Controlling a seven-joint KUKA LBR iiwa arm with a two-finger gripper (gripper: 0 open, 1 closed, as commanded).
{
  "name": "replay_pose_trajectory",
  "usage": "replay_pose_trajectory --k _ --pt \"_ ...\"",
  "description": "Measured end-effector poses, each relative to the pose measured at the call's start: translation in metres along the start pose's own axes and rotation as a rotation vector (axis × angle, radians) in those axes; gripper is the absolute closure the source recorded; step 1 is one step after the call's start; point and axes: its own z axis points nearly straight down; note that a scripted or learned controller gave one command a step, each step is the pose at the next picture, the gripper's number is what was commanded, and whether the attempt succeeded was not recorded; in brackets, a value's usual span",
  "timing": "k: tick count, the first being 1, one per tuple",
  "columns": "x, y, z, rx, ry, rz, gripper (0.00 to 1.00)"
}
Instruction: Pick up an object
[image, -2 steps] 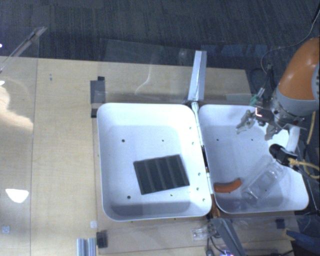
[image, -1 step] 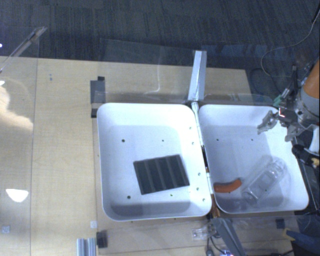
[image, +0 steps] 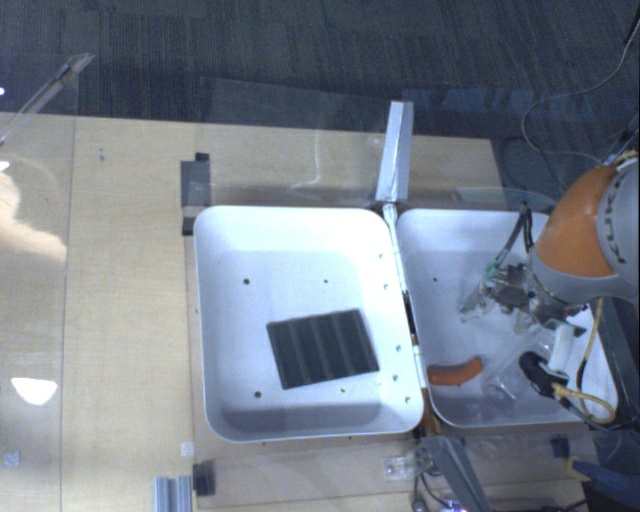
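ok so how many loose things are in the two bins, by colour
dark grey or black: 1, the ribbed flat pad in the left bin
orange-red: 1, the sausage-shaped piece in the right bin
total: 2 that can be made out; whatever lies under the hand is hidden

The arm (image: 585, 235) is taking up the right bin's (image: 440, 235) far side, leaving its left part open above a sausage (image: 455, 373). In the left bin (image: 215, 330), a dark grid (image: 322, 347) is lying flat, leaving room around it.
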Motion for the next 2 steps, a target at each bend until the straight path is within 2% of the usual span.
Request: replay_pose_trajectory --k 1,2 --pt "-0.006 0.089 0.008 -0.001 -0.001 -0.097 0.0" --pt "0.034 0.001 0.005 -0.005 0.003 -0.144 0.0"
